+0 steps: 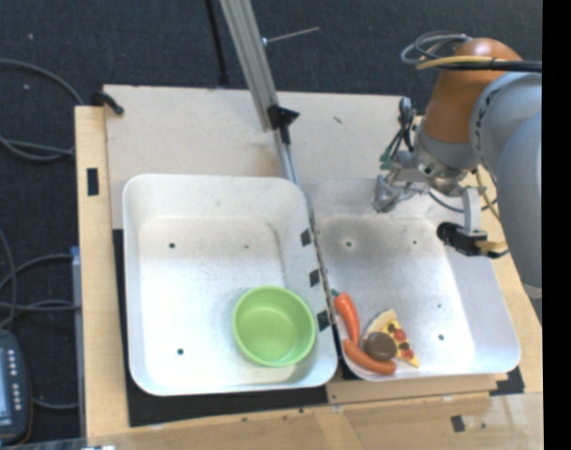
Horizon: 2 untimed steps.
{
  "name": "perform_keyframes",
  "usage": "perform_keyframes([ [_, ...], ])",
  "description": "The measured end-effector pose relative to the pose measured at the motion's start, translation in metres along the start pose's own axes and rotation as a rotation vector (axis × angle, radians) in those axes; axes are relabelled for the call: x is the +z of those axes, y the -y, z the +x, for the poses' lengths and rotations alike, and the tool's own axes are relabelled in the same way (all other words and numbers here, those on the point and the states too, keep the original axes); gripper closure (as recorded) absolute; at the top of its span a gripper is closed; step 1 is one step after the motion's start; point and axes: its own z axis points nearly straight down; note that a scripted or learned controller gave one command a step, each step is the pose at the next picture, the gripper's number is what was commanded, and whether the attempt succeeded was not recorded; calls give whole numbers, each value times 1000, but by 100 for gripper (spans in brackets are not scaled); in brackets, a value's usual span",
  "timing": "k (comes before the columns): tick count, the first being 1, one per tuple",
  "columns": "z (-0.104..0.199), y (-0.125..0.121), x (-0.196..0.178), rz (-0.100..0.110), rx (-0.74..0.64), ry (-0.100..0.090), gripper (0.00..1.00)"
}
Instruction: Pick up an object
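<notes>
- While the claw (390,198) hung over the upper rim of the right-hand shallow white plastic bin (473,298), right of the frame's centre, nothing could be seen between its tips, and whether it was spread or pressed together could not be told at this size.
- The grey arm with its orange band (463,92) entered from the upper right of the frame.
- The likely things to pick lay huddled at the lower left corner of the right bin: a small orange carrot-shaped toy (347,313), a reddish sausage-shaped toy (369,359), a yellow wedge-shaped toy pizza slice with red dots (398,331) and a dark brown round piece (380,346) resting against the slice.
- All of these sat well apart from the claw, toward the bottom of the frame.
- A light green round plastic bowl (274,324) stood in the lower right part of the left-hand white bin (172,251).
- By my judgement, the task had scarcely begun: nothing was lifted, and the approach, descent and grasp all remained.
- No brand, label or readable writing appeared on the bins, the toys or the pale wooden desk (191,129).
</notes>
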Motion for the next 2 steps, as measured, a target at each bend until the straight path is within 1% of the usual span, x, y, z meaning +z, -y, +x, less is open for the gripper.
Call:
perform_keyframes([
  [2,-2,10,-126,-4,-1,-3,100],
])
